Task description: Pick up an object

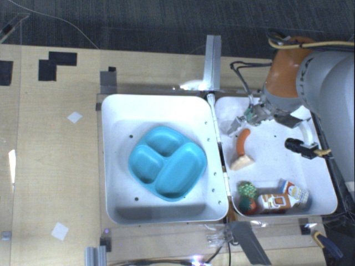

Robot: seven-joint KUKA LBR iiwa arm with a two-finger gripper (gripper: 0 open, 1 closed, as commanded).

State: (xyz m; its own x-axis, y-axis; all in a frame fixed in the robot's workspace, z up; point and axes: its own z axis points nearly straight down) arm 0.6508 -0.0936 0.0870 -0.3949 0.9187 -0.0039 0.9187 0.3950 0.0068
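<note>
Near the right bin's [327,206] front edge lie a carton [283,199] and, just left of it, a strawberry [247,196]. Farther back sit a pale wedge [242,162] and an orange sausage [243,141], touching end to end. Over the sausage's far end, at the bin's far left, hangs the gripper [250,117]; whether it is spread or pressed together I cannot tell, and nothing is visibly pinched in it. Left bin [113,148] holds a blue divided plate [167,162].
</note>
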